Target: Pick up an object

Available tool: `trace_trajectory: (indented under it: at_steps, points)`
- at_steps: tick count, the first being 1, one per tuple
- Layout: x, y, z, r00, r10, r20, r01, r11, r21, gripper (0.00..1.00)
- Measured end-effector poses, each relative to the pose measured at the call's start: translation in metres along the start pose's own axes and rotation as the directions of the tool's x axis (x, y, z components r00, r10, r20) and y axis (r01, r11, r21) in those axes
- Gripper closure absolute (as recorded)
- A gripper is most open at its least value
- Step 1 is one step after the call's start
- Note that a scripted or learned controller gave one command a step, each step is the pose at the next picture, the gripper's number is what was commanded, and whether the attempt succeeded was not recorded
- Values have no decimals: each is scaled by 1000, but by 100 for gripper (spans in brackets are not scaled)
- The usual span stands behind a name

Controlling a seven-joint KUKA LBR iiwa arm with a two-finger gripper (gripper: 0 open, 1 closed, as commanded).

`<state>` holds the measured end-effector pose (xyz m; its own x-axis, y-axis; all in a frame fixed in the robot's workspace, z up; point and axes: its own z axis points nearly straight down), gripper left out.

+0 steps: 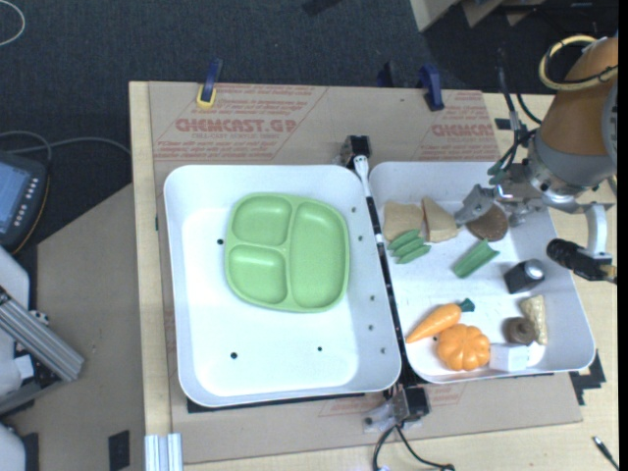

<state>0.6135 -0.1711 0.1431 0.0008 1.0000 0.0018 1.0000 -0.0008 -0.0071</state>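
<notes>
A: Near edge first. Right bin [579, 346], front: orange pumpkin [462, 346], carrot [436, 321] just behind it to the left with its green top pointing right.

B: Right of the pumpkin?

A: Small dark round thing [517, 331], and a pale beige piece [535, 314] touching it. Can't tell what either is. Behind those, a black block [523, 276].

B: Left bin?

A: Left bin [186, 263] holds one green divided plate [289, 251], three compartments, sitting flat a bit toward the back.

B: Middle of the right bin?

A: Green stick [475, 259], tilted. Further left a green bean pod [409, 247] by the bin's left wall, then a tan bread-like slice [401, 220] and a second pale wedge [440, 221] beside it.

B: And the claw?

A: Claw [488, 209] is at the far part of the right bin, arm [574, 116] coming in from the right. A brown rounded object [489, 226] is right under it, touching or nearly so. Whether the claw is spread or closed, can't tell; can't say it grips anything.

B: Table?

A: Brown board table [294, 116] under both bins, printed red lettering, blue clamps [429, 86] on the far edge.
</notes>
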Motion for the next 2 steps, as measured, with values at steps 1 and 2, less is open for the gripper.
trace_trajectory:
  at_steps: [1, 2]
  points:
    - [0, -2, 53, 1000, -1, 0, 1, 1000, 4, 0]
    - [0, 1, 39, 1000, -1, 3, 1, 1000, -7, 100]
